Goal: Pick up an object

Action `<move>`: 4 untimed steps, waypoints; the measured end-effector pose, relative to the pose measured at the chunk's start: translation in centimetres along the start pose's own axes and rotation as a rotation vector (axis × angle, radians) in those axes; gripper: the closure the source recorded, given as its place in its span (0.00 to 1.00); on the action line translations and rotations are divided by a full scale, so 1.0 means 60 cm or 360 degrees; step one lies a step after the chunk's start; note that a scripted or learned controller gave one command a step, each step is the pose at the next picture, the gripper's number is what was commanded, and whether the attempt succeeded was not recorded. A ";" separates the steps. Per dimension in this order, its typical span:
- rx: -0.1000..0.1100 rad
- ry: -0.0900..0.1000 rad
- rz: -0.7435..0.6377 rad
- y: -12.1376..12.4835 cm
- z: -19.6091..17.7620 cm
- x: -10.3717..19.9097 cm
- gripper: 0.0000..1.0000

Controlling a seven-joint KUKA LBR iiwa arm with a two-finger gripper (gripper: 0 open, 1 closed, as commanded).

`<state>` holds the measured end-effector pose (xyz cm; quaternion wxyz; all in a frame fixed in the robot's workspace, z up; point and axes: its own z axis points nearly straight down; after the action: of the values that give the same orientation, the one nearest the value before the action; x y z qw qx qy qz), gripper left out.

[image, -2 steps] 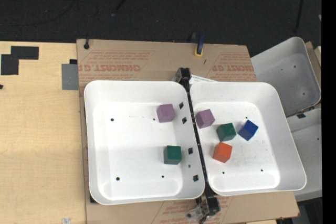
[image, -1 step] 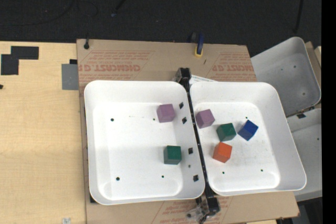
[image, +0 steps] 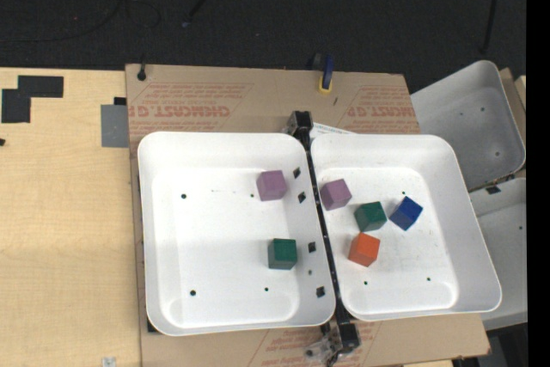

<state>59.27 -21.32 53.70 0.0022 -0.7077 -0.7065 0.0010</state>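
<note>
In the left bin (image: pixel 163 228) lie a purple cube (image: pixel 271 185) near the upper right and a dark green cube (image: pixel 282 253) below it. The right bin (image: pixel 464 262) holds a second purple cube (image: pixel 334 194) by the divider. Further right in it are a dark green cube (image: pixel 370 216), a blue cube (image: pixel 406 212) and an orange-red cube (image: pixel 364 249).
Both bins rest on a cardboard sheet (image: pixel 223 99) on the wooden bench (image: pixel 60 219). A black clamp strip (image: pixel 314 219) runs between the bins. A grey-white plate (image: pixel 473 120) lies at the right. A blue and yellow clip (image: pixel 326 75) sits at the cardboard's back edge.
</note>
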 end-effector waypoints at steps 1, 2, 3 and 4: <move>-0.0001 0.0000 0.0002 -0.055 -0.001 -0.001 1.00; -0.0001 0.0000 0.0001 -0.109 0.000 0.000 1.00; -0.0002 0.0000 -0.0001 -0.166 -0.001 0.000 1.00; -0.0002 -0.0001 -0.0004 -0.194 0.000 0.002 1.00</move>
<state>47.62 -21.19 53.75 0.0016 -0.7069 -0.7073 0.0006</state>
